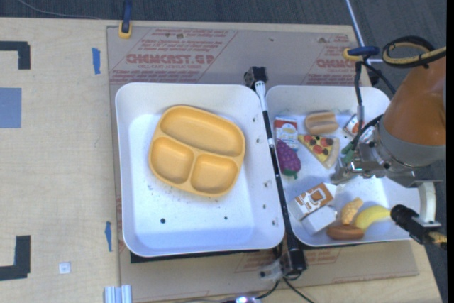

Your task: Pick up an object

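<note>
The arm's gripper (352, 168) is hanging over the middle of the right bin (298, 97); I cannot tell how it stands. A banana (372, 216), croissant (350, 210) and carton (315, 200) are lying near the bin's front edge, pizza (318, 146) toward the back.

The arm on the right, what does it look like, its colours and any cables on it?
The arm is a thick rounded body, orange on its upper part and grey below. A yellow and black cable loops over its top near the bench's back edge. Its tool is a small dark metal piece with green and red bits of wiring.
</note>
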`<state>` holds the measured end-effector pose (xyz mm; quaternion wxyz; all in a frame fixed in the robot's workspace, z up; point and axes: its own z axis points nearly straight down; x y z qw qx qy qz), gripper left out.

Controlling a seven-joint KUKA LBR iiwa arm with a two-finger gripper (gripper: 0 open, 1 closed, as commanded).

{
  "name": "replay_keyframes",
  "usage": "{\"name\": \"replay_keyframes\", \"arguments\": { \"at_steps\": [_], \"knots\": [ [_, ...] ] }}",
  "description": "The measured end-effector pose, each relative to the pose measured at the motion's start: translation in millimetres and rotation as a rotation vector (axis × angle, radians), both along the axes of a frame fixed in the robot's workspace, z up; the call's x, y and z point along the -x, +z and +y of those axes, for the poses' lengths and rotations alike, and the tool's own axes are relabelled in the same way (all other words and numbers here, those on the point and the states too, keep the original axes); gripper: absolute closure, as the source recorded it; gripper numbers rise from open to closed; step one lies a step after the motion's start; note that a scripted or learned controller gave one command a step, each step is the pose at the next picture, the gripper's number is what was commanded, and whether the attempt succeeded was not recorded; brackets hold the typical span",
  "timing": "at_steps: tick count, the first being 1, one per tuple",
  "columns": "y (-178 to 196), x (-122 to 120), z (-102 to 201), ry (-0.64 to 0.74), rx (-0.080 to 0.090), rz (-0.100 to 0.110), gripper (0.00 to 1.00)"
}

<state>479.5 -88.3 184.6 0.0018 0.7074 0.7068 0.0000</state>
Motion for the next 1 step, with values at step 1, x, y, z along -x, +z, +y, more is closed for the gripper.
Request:
{"name": "replay_keyframes", "arguments": {
  "at_steps": [1],
  "knots": [
    [0.0, -0.1, 0.6, 0.001, -0.001, 0.0, 0.0]
  ]
}}
